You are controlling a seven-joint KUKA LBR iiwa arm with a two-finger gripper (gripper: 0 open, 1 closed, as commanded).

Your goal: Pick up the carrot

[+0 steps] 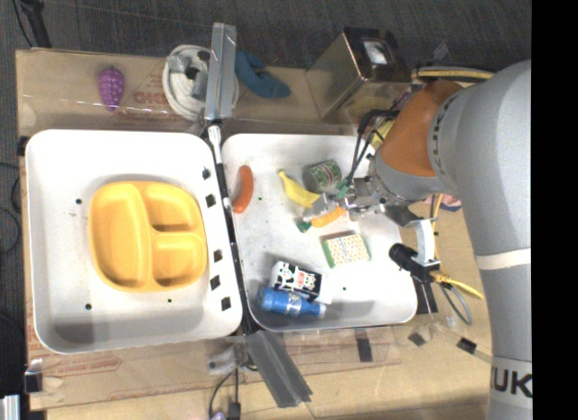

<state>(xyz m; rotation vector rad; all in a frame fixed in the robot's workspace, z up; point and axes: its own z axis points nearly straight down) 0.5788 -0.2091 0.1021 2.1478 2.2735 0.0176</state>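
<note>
1. Your arm [470, 138] reaches in from the right, orange band above the wrist, over the right bin [271, 152].
2. The claw [348, 200] sits low at the upper middle of the right bin, right at the carrot's end. You cannot tell from here whether it is spread or pressed together; the fingertips are lost against the clutter.
3. The carrot [325, 219] lies in the right bin, a small orange piece with a green end pointing left, tilted up toward the claw. Whether it is between the fingers cannot be told.
4. Just beside it: a yellow banana [296, 189] to the upper left, a green can [321, 175] above, touching or nearly touching the banana.
5. A patterned card [345, 248] lies just below the carrot.
6. An orange-red sausage [243, 188] lies near the bin's left wall, well apart from the carrot.
7. At the bin's lower edge: a black-and-white box [296, 278] with a blue bottle [291, 304] touching it below.
8. The left bin [54, 152] holds a yellow divided tray [149, 233].
9. On the table [63, 75] beyond the bins: a purple grape bunch [111, 86].
</note>
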